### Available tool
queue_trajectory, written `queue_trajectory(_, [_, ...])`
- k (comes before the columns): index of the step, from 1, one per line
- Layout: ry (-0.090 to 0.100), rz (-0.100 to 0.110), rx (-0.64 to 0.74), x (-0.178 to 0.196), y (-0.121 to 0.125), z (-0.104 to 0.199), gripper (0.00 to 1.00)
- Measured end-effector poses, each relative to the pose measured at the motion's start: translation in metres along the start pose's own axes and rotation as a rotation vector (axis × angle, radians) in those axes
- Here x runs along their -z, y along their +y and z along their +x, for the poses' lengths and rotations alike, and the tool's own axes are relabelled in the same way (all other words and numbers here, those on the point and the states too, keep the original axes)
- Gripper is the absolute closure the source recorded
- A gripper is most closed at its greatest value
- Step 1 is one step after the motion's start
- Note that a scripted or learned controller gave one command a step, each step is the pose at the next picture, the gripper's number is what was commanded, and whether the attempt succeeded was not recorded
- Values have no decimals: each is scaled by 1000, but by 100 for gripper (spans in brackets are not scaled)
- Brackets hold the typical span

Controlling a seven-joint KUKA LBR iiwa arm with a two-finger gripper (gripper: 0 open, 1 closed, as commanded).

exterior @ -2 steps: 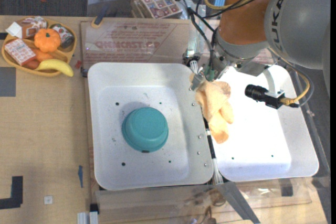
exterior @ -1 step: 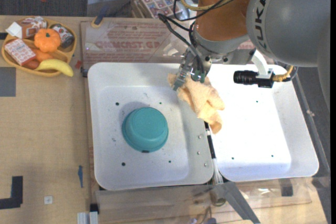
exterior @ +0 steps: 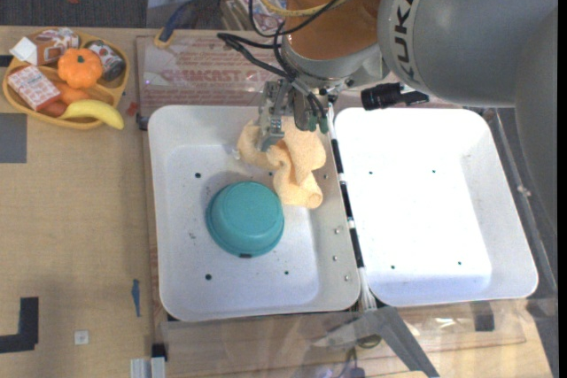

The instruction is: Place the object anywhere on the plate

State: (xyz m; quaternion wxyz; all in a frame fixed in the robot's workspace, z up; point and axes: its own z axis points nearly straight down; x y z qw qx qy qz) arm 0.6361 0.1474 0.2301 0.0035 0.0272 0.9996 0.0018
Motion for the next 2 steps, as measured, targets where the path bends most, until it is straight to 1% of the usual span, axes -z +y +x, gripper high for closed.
queue_trajectory(1, [0, 0, 56, -2, 49, -17, 100])
queue_trajectory(2, [-2, -1, 56, -1, 49, -17, 0])
